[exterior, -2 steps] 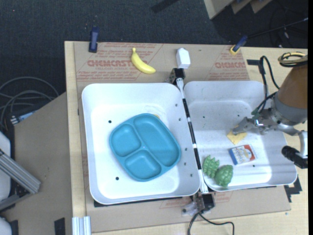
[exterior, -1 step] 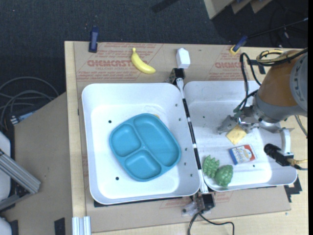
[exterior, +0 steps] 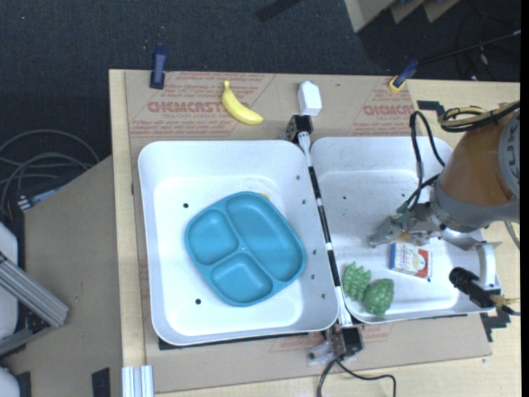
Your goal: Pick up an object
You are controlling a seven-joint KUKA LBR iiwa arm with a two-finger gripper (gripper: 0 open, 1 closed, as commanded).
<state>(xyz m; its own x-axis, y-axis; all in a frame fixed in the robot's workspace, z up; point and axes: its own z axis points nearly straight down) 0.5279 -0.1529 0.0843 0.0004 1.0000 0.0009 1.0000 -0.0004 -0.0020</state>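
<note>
Reaching into the right bin: the gripper (exterior: 403,228) is down low over the bin floor, its metal parts just above the small card.
Candidate object, nearest: a small white carton or card with blue and red print (exterior: 410,260) lies flat on the floor of the right bin (exterior: 355,172), directly below the gripper; whether they touch cannot be told at this slant.
Candidate object, second: a green knobbly toy in 2 lumps (exterior: 369,288) rests against the bin's front wall, near the card and to its left.
Jaws: the grey metal at the wrist is too small and cluttered to read, so whether the jaws are spread or pressed together cannot be told; nothing is seen pinched between them.
Arm: the grey arm with its orange band (exterior: 479,176) enters from the right, with black cables looping over it.
Left bin: 1 blue 3-compartment plate (exterior: 242,247) lies flat in the left bin (exterior: 165,172), well apart from the gripper.
Tabletop: a yellow banana (exterior: 239,106) and a small white block (exterior: 309,98) lie on the tabletop (exterior: 132,222) behind the bins, outside both.
Progress, as a judgement: the approach looks largely made, the grasp is not confirmed, and every object rests on a surface.
Remaining: closing on 1 object, most likely the card, and lifting it clear of the bin floor.
</note>
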